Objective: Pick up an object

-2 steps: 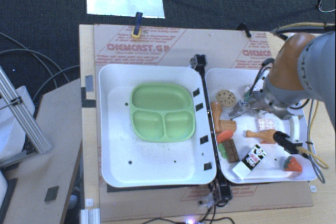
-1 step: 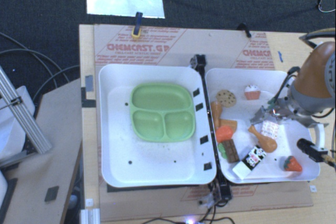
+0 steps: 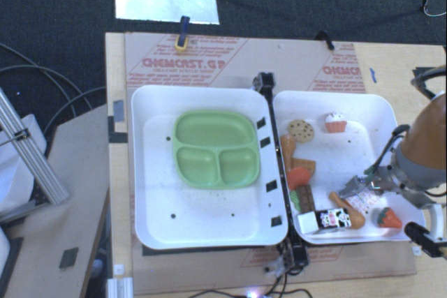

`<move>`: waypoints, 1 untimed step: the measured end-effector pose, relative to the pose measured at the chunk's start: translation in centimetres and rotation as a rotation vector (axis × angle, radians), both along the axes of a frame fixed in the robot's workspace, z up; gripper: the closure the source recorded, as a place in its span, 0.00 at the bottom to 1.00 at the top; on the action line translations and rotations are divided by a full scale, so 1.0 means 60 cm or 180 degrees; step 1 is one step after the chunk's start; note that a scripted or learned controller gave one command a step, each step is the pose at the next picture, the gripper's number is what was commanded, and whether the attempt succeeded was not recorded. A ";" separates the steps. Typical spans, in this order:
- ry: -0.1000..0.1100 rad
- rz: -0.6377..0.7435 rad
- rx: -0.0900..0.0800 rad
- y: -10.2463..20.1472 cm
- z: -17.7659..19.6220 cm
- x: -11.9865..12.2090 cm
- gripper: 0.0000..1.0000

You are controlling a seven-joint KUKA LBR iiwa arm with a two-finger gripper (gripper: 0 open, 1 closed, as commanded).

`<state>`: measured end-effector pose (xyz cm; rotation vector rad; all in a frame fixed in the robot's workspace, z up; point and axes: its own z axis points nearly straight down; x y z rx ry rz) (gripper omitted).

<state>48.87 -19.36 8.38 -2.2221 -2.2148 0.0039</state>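
The right bin (image 3: 380, 107) holds several toy foods. A cookie (image 3: 300, 129) and a pink cupcake (image 3: 336, 123) lie at its far side. An orange carrot (image 3: 287, 148), a brown toast piece (image 3: 304, 167) and a red piece (image 3: 299, 178) sit along its left wall. At the near edge are a dark chocolate bar (image 3: 305, 199), a small milk carton (image 3: 327, 220), an orange-brown sausage (image 3: 348, 212), a pale patterned packet (image 3: 364, 202) and a red strawberry (image 3: 388, 218). My gripper (image 3: 351, 188) hangs low over the near right part of this bin, just above the sausage and the packet.
The left bin (image 3: 150, 171) holds a green divided plate (image 3: 215, 149). A black clamp (image 3: 264, 83) joins the bins at the far side. The arm's orange band (image 3: 427, 139) rises over the right bin's right edge. Cables lie at the left.
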 end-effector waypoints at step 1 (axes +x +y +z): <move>-0.0034 0.0041 -0.0006 0.062 0.002 0.099 0.00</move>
